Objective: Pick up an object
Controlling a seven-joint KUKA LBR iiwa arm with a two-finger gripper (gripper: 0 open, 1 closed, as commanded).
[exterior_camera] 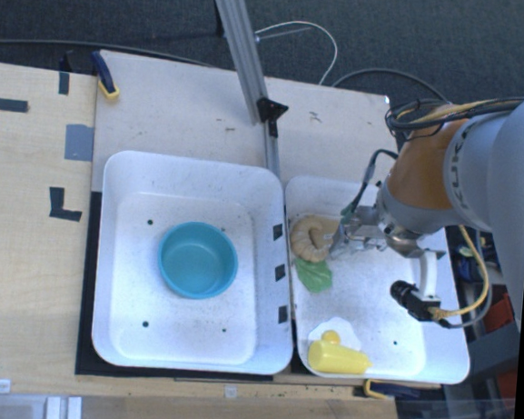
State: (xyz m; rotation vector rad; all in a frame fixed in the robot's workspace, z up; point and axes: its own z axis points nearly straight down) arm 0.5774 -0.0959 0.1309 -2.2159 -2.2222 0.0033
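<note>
In the right bin (pixel 432 351) a tan ring-shaped toy (pixel 310 236) lies near the left wall, with a green piece (pixel 314 275) just below it. A yellow object (pixel 336 356) rests at the bin's front. My gripper (pixel 342 241) hangs low over the right bin, its tips right beside the tan ring's right edge. Nothing shows between the tips. A blue bowl (pixel 198 260) sits in the middle of the left bin (pixel 124 329).
A grey metal pole (pixel 248 61) slants down from the top to the divider between the bins. Cables (pixel 455 294) trail off the wrist over the right bin's right side. The wooden bench (pixel 23 229) stretches to the left.
</note>
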